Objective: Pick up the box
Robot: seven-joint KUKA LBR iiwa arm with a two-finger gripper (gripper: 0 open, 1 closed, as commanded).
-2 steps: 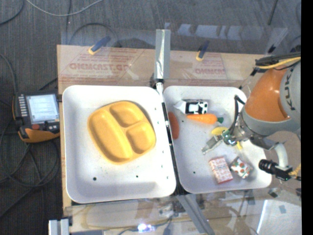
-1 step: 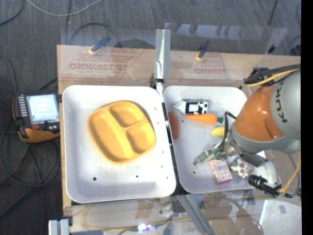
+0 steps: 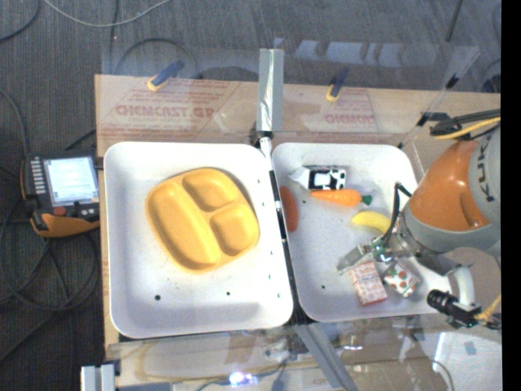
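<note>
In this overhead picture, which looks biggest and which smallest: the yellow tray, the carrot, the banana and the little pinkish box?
1. Yellow tray, by far the largest.
2. Carrot.
3. Box and banana look about alike; the arm partly covers both, so I won't rank them.

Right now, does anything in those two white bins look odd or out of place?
Mostly a jumble. In the right bin the carrot, banana and small box lie at loose angles. A reddish item sits hard against the wall between the bins. The yellow tray lies askew in the left bin. Nothing looks spilled or broken.
</note>
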